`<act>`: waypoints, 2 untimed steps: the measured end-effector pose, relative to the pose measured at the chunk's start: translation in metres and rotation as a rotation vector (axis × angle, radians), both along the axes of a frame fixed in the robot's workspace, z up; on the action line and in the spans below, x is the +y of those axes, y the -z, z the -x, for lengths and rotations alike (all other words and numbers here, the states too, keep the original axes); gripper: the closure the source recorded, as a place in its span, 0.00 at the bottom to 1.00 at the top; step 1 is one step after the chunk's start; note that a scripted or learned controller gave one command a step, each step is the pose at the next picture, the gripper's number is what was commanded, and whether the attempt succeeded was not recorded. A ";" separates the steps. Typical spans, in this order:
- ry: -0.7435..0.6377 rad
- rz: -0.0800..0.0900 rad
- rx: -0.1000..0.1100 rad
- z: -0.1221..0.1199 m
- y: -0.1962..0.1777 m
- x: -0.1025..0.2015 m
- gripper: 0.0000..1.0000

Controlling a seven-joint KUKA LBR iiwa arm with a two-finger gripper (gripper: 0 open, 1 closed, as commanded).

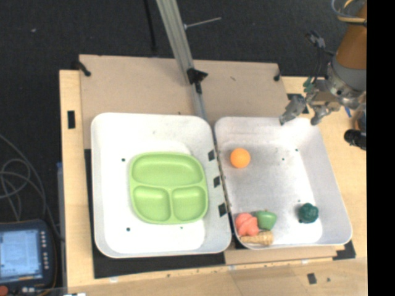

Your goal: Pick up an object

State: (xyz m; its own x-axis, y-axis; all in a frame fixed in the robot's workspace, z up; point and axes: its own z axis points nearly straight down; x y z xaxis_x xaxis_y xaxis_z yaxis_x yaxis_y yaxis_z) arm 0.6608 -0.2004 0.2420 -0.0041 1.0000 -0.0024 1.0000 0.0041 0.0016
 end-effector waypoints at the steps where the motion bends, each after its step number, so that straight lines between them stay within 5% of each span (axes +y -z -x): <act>1: -0.002 0.001 0.001 0.000 0.000 0.000 0.00; 2: 0.000 0.000 0.004 0.003 0.042 0.001 0.00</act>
